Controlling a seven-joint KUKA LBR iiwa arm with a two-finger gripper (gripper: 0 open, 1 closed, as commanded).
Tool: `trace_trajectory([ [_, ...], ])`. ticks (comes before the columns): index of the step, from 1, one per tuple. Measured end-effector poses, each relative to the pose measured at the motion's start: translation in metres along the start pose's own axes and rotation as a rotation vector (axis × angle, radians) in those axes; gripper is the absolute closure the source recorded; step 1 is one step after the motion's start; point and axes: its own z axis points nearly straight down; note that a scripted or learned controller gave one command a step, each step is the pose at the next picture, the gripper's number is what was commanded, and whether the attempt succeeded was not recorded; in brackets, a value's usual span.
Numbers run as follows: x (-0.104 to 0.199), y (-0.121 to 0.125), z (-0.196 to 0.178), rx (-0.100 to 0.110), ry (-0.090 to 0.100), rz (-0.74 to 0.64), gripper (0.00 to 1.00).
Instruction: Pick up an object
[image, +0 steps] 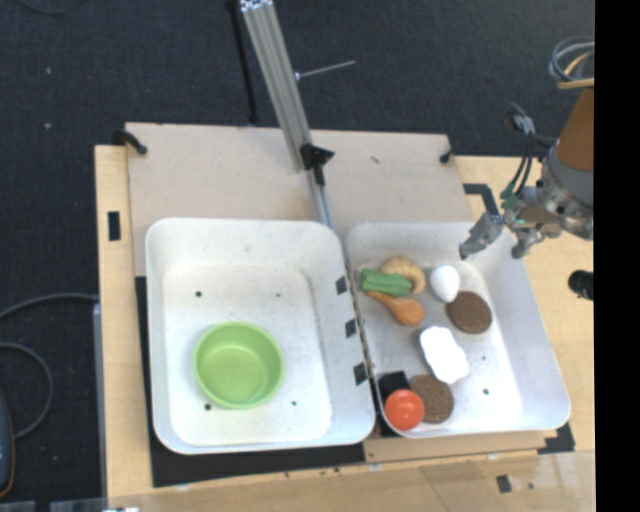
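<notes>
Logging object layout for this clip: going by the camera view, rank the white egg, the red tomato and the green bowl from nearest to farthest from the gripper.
Measured from the gripper, at the right bin's upper right edge:
1. White egg, upper part of the right bin, just down-left of the gripper.
2. Red tomato, bottom left corner of the right bin.
3. Green bowl, lower part of the left bin, farthest.
</notes>
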Motion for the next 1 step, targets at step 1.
trace_trajectory([
  [1, -0.0003, -0.0001, 0.0, 0.0, -0.001, -0.001, 0.0],
])
